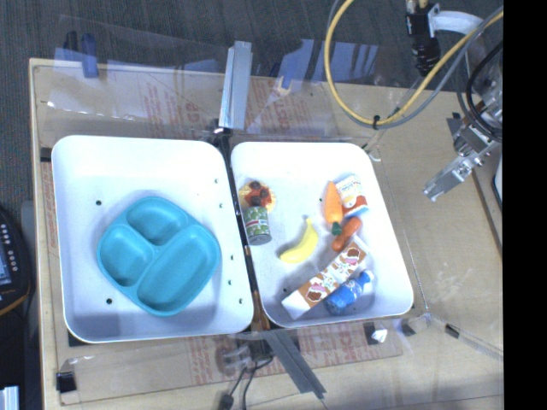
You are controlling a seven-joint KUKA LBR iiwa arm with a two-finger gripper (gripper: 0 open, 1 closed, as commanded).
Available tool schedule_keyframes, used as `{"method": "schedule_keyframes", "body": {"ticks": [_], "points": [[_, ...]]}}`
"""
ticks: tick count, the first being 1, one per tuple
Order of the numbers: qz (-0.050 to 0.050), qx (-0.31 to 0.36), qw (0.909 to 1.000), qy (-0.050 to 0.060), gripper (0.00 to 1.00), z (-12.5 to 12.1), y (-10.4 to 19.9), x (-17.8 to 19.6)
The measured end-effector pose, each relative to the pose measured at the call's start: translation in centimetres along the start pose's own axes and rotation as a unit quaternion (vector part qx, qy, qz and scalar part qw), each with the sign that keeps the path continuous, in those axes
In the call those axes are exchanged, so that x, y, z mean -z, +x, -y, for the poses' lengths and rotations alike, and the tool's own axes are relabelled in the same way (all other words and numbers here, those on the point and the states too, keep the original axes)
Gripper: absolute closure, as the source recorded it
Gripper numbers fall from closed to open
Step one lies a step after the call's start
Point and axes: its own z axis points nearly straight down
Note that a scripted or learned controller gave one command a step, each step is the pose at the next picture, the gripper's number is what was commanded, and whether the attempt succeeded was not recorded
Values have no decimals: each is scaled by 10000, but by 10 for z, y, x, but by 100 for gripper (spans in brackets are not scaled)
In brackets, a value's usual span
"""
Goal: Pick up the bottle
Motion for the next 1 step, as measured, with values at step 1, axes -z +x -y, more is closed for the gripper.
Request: {"method": "schedule_keyframes", "body": {"ticks": [1], "points": [[-47, 1542, 9880, 35, 100, -11, -13, 1]]}}
